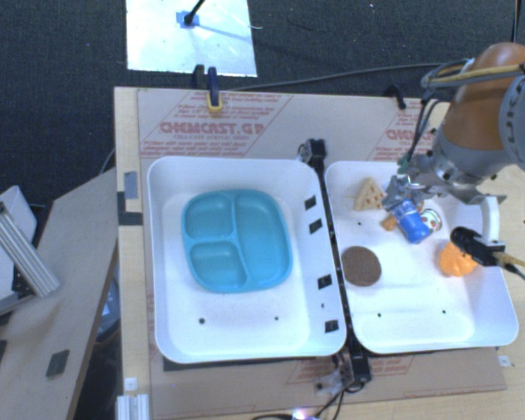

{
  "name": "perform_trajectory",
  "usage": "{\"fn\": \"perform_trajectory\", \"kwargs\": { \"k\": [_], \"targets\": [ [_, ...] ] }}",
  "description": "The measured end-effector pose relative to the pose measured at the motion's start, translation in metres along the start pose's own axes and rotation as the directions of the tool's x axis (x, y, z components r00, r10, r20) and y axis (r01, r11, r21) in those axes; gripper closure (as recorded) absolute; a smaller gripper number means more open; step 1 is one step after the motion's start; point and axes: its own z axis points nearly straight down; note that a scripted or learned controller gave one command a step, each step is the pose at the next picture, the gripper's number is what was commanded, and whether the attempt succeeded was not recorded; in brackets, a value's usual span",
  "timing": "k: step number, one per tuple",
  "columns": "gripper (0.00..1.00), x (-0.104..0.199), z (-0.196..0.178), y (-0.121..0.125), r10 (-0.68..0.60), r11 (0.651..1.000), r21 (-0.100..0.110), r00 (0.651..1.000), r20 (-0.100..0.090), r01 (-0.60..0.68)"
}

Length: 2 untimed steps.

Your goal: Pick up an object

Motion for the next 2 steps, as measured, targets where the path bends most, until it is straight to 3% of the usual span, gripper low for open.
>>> {"fn": "perform_trajectory", "kwargs": {
  "k": [1, 2],
  "targets": [
    [1.00, 0.001, -0.064, 0.006, -0.001, 1.000, -0.001, 1.000, 0.000, 0.001],
    [1.00, 0.052, -0.050, 0.001, -0.004, 1.000, 0.006, 1.000, -0.002, 0.004]
  ]
}}
